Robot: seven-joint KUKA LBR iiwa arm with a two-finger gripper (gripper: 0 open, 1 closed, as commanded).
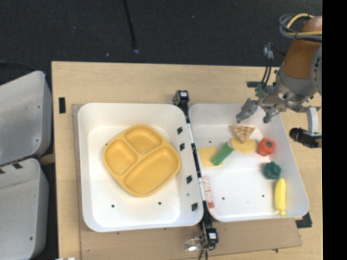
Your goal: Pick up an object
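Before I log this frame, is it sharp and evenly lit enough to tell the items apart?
Camera view: soft overall, evenly lit, with faint shadows; the yellow tray and tomato read clearly, the gripper is slightly blurred, and the white bins look bright without hiding detail.

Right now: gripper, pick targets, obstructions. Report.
Gripper open, holding nothing, above right bin's far edge. Pizza slice just below it; tomato, green piece, banana loose nearby. Nothing blocking.
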